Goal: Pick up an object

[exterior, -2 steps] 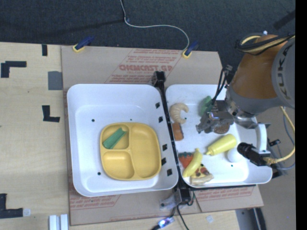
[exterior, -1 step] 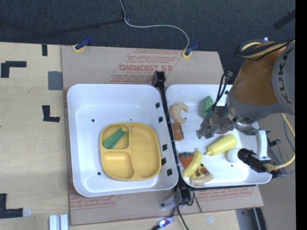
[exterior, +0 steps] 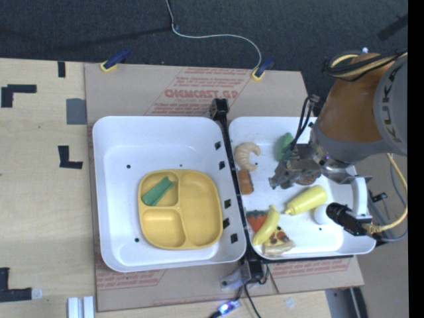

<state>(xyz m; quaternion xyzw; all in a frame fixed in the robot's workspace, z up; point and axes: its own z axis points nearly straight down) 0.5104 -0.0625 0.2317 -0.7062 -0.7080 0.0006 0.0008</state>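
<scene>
Jaws [exterior: 283,176] hang over right bin [exterior: 262,126] on cardboard-covered bench [exterior: 192,91].

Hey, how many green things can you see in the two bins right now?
2. One green piece lies in the top-left compartment of the yellow tray in the left bin. Another green object sits in the right bin beside the claw; the arm may hide more.

A single fixed camera looks down at a slant from above the bench [exterior: 40,177], far enough back to take in both white bins [exterior: 109,151], with the arm [exterior: 361,111] entering at the frame's right.
</scene>
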